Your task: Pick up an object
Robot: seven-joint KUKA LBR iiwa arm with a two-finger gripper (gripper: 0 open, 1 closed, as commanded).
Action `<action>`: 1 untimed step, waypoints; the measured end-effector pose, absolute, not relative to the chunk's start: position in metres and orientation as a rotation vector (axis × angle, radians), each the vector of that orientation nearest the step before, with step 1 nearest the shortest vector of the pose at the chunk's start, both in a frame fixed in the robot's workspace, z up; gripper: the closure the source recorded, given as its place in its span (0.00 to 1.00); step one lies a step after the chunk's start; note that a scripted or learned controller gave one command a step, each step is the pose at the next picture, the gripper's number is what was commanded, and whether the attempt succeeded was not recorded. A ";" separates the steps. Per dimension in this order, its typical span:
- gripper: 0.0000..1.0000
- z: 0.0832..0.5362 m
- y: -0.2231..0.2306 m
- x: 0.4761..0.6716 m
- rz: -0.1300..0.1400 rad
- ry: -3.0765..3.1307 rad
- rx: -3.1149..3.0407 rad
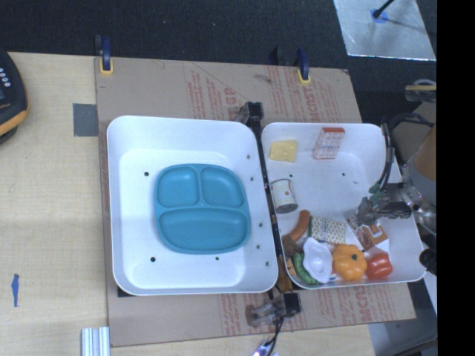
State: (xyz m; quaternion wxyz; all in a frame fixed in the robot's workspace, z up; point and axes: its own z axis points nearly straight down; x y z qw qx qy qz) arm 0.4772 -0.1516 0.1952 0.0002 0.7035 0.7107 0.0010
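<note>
Seen from beside the counter (52, 199), the tool (373, 210) hangs low over the right bin (349, 136), near that bin's right wall; whether its tips stand apart or together cannot be told from here.

Nearest the onlooker, in the bin's front edge, lie the likeliest candidates. The small orange pumpkin (349, 262) sits just in front of the tool and slightly to its left; it looks light, rigid and smooth, so a grip across its widest girth seems safest, since rounded flanks may squirt out. Touching it on the right is a red pepper-like piece (379, 266), probably equally hard and slick. To the pumpkin's left rest a white cup-shaped item (318, 258) over something green (300, 267), both crowded and awkward to reach cleanly.

Immediately left of the tool lies a flat speckled packet (329, 229), thin, likely limp, hard to pinch from above. Beyond it, a brown sausage-like toy (298, 226) would take a grip across its short axis. Farther left stands a small tin can (283, 196), stiff, but prone to roll.

Behind the tool, well apart, a yellow cheese-like slab (283, 150) and a red-and-white carton (328, 142) lie flat on open floor with ample clearance.

The bin floor is smooth white plastic; things may slide when nudged. The left bin (126, 273) carries a blue divided plate (202, 207). Cardboard (185, 87) underlies both bins, clamped at the far edge.
</note>
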 end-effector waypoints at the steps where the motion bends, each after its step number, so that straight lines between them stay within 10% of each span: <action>1: 1.00 0.191 -0.020 0.476 0.000 2.249 2.206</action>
